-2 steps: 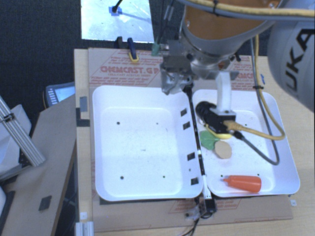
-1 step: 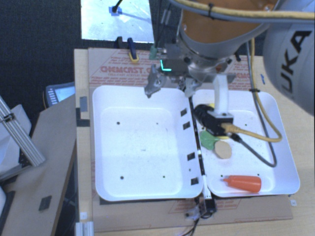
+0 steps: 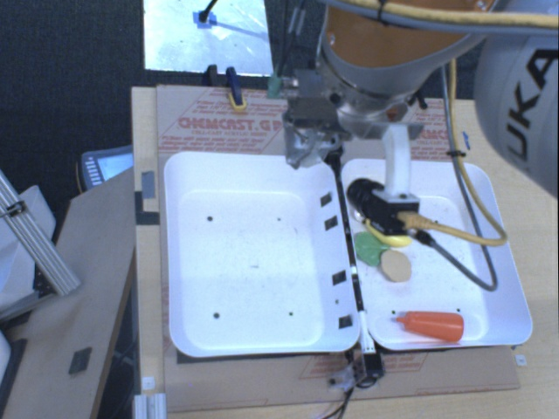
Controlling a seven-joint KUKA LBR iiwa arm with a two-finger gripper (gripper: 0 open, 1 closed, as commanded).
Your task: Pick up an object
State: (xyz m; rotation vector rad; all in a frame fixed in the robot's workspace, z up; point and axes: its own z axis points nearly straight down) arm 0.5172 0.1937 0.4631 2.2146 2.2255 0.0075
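Note:
Several small things lie in the right bin (image 3: 498,234): a green piece (image 3: 369,248), a tan round piece (image 3: 397,268) touching it, a yellow piece (image 3: 389,232) partly under the robot's camera mount, and an orange carrot-shaped thing (image 3: 432,324) near the front wall. My gripper (image 3: 307,149) hangs from the big grey and orange wrist above the rear end of the divider between the two bins. It is well behind the objects, and I see nothing held in it.
The left bin (image 3: 175,234) sits beside the right one, joined along a black-clipped divider (image 3: 347,251). A yellow cable (image 3: 472,234) loops over the right bin. Cardboard (image 3: 218,125) lies beneath both bins. A grey rail (image 3: 39,251) stands at the left.

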